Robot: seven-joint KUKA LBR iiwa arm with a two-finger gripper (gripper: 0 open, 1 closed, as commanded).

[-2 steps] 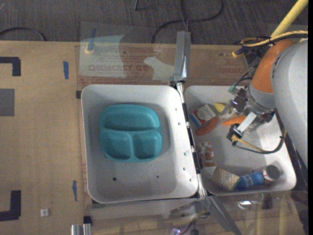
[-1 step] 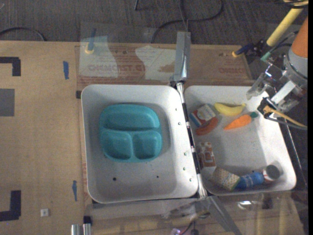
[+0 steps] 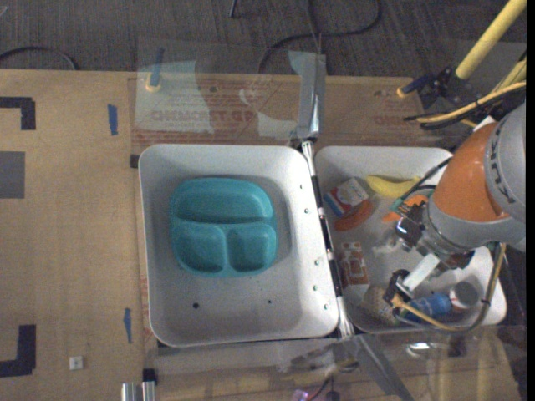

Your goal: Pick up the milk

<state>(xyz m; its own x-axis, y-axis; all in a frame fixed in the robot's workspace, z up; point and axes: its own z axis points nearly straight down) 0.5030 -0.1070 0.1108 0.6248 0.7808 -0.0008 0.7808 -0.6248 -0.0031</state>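
The milk [image 3: 349,195] is a small white carton with red and blue print, lying in the upper left part of the right bin [image 3: 380,155]. My gripper [image 3: 407,225] hangs over the middle of that bin, right of and below the milk, with a gap between them. Nothing can be made out in its grasp. The grey arm with its orange band [image 3: 472,182] covers the bin's right side.
Around the milk lie a yellow banana [image 3: 393,185], an orange item [image 3: 356,215], a brown and white packet [image 3: 356,266], a blue item [image 3: 435,308] and a grey round item [image 3: 465,294]. The left bin [image 3: 159,249] holds a teal divided plate [image 3: 222,224].
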